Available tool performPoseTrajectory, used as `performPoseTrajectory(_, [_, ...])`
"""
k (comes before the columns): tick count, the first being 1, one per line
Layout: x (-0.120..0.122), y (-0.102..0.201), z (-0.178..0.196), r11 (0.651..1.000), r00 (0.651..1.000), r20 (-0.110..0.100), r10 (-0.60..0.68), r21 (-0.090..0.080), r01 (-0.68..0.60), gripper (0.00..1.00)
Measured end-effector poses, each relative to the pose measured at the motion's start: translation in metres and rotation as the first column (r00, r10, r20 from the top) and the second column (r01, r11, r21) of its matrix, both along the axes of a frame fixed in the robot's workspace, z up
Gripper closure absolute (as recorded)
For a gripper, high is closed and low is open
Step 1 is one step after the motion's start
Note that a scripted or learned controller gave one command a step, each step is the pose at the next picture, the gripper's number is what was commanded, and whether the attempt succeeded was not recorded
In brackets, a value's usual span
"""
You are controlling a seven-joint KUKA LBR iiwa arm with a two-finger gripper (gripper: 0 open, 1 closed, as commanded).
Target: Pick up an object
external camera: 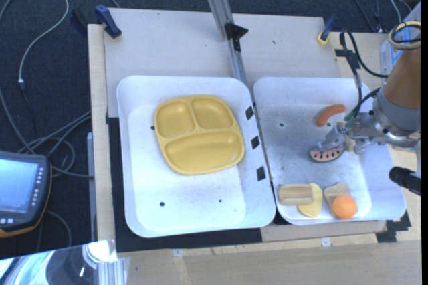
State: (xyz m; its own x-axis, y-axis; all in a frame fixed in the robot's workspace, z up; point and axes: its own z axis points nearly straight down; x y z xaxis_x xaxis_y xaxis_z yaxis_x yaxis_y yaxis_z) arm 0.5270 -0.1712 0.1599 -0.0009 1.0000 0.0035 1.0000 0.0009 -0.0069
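Inspector: Position of the arm (401, 86) at the time of inspection?

Clerk: It reached in from the right, over the right bin (294, 93). The gripper (338, 140) sat low in that bin, just above a watermelon slice (326, 154).

Inspector: State of the fingers?

Clerk: It could not be told. The fingers (332, 140) were small and blurred against the slice, and whether they were spread or clenched on anything was not visible.

Inspector: Contents of the right bin?

Clerk: The watermelon slice lay near the middle, touching or just under the fingers. A sausage (330, 114) lay just beyond it, toward the far wall. Along the near wall sat a tan block (295, 194), a yellow wedge (310, 208), a beige piece (336, 190) and an orange ball (344, 207), close together.

Inspector: And the left bin (137, 190)?

Clerk: It held a yellow divided plate (198, 134), lying flat, well apart from the gripper. Both bins rested side by side on the table (167, 43).
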Motion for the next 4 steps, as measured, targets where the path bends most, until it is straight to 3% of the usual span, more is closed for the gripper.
performPoseTrajectory(1, [0.006,0.003,-0.060,1.000,1.000,-0.001,0.000,0.000,0.000,0.00])
performPoseTrajectory(2, [0.006,0.003,-0.068,1.000,1.000,0.002,-0.001,-0.001,0.001,0.00])
performPoseTrajectory(3, [0.007,0.003,-0.056,1.000,1.000,0.006,0.000,-0.002,0.000,1.00])
performPoseTrajectory(4, [0.001,-0.001,-0.009,1.000,1.000,0.012,-0.001,-0.005,0.001,1.00])
